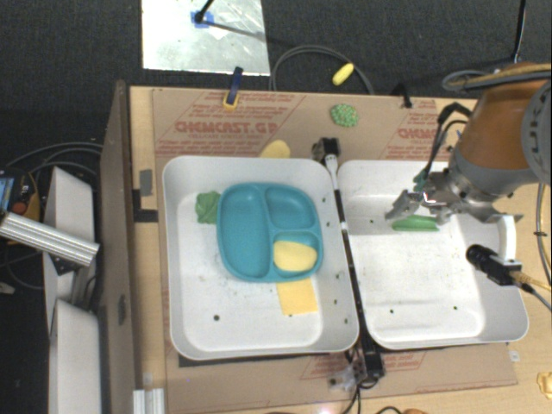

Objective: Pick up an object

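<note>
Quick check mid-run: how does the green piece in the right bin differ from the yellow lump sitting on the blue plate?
The green piece is long and thin; the yellow lump is rounded and plump. The green piece lies on the bare floor of the right bin, close under the tool; the yellow lump rests in a compartment of the blue plate in the left bin, far from the arm. Both are small and lie flat.

On the tabletop beyond the bins lie a round green knobbly object [344,115], a yellow capsule-shaped piece [342,74] and a shiny foil sheet [204,24] far left.
</note>
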